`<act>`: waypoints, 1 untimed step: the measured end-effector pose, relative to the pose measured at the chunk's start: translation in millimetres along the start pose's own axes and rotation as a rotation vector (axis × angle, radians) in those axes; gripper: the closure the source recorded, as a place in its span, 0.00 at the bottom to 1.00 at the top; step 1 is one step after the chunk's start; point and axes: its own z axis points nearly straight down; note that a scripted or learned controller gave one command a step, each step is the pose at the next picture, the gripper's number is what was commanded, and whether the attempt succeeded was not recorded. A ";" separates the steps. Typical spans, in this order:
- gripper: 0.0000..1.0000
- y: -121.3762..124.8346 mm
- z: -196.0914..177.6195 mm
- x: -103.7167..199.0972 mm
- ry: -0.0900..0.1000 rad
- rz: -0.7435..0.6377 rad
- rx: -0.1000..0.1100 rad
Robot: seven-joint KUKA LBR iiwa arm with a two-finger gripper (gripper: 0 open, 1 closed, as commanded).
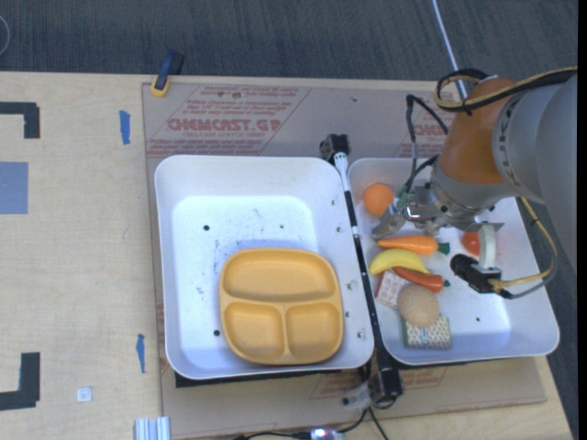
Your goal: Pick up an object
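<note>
I have the gripper (415, 211) low in the right bin (532, 337), just above the toy carrot (410, 243); I cannot tell how the jaws stand. The carrot touches the banana (396, 262), so a descent may nudge both aside.

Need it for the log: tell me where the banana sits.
The banana lies in the right bin, near its left wall, just below the carrot and above the potato.
</note>
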 end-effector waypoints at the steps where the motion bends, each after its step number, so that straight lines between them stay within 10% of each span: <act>1: 0.00 -4.7 -0.2 -1.8 0.001 0.000 0.001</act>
